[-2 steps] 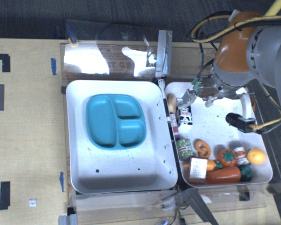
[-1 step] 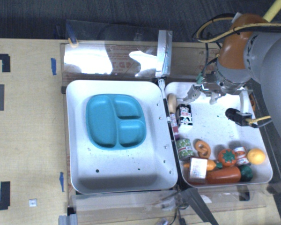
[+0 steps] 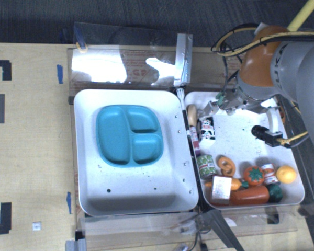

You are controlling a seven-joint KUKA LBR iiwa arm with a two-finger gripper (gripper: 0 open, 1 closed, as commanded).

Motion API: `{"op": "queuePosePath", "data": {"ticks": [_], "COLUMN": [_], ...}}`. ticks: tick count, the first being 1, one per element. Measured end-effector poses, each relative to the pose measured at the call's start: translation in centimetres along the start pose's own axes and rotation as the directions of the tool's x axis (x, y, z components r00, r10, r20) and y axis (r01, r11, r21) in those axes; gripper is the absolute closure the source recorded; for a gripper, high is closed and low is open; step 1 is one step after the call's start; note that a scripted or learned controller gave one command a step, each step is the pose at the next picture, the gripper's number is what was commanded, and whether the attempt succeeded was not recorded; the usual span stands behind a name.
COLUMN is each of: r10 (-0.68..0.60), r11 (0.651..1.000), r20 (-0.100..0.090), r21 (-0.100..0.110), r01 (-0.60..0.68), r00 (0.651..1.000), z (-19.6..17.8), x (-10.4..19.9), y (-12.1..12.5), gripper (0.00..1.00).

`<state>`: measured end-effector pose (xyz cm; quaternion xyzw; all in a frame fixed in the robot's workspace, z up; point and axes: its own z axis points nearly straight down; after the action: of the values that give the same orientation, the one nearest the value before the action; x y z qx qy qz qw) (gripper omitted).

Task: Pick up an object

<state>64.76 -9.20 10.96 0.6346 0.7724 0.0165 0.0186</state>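
Observation:
My gripper (image 3: pixel 218 104) hangs over the back left part of the right bin (image 3: pixel 240 120), below the orange wrist band. Just in front of it and to its left, a small black-and-white carton (image 3: pixel 206 129) lies by the bin's left wall. A green can (image 3: pixel 206 166) and an orange pretzel-shaped ring (image 3: pixel 226 164) sit further forward. Along the front of the bin lie a white box (image 3: pixel 221 187), a red sausage-like piece (image 3: pixel 249 195), a tomato (image 3: pixel 254 175), a small red-and-white can (image 3: pixel 268 172) and a yellow lemon (image 3: pixel 286 174).
The left bin (image 3: pixel 89 182) holds a blue divided plate (image 3: pixel 130 135). A black cable piece (image 3: pixel 264 133) hangs over the right bin's right side. The grey arm (image 3: pixel 298 72) covers the back right corner. A clear panel (image 3: pixel 125 64) stands behind the left bin.

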Motion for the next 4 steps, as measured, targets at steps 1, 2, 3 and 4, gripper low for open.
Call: {"op": "queuePosePath", "data": {"ticks": [1,2,3,4], "r10": [0.42,0.444,0.44,0.474], "r11": [0.906,0.895,0.897,0.88], "r20": [0.013,0.015,0.018,0.017], "r21": [0.042,0.043,0.041,0.039], "r01": [-0.42,-0.444,-0.441,-0.474], "r00": [0.907,0.896,0.898,0.88], "z": [-7.7,2.3,1.2,-8.0], "x": [2.5,-0.4,-0.4,-4.8], "y": [1.4,0.5,0.7,0.7], "gripper": [0.0,0.0,1.0,1.0]}}
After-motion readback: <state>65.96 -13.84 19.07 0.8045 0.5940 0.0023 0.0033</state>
